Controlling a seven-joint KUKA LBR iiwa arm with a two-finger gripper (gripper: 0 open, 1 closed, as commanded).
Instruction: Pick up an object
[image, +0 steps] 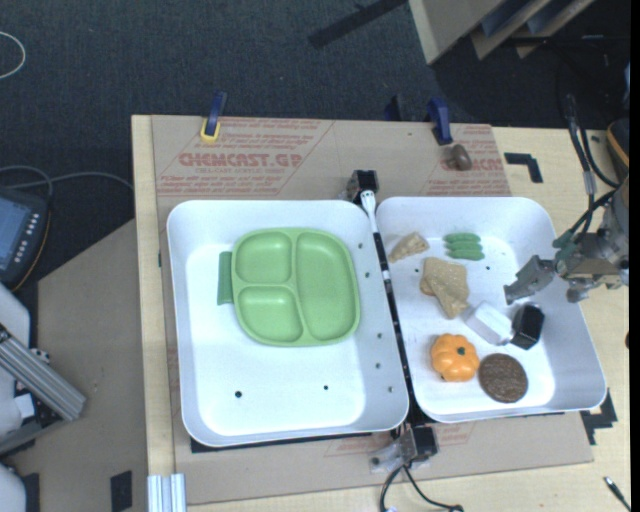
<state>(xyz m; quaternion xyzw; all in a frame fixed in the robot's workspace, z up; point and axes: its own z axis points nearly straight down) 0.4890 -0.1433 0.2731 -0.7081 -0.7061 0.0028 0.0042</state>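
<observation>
Camera view: gripper (527, 303) is hanging over the right bin (575, 375) w/ fingers spread, nothing btwn them, one grey finger up-left, one black tip lower-right. Looks like approach step, grasp not yet done. Nearest pick is the white block (489, 323), lying just left of the black tip, touching or nearly. Pumpkin (455, 357) & brown disc (503, 378) are sitting below it. Next move, I'd judge: shifting slightly left, descending, closing on block.

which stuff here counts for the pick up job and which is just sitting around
For the job: gripper; pickable things in the right bin: orange pumpkin, brown disc, white block, tan piece, green pods.

Just lying about: green divided plate, left bin, clamps.
</observation>
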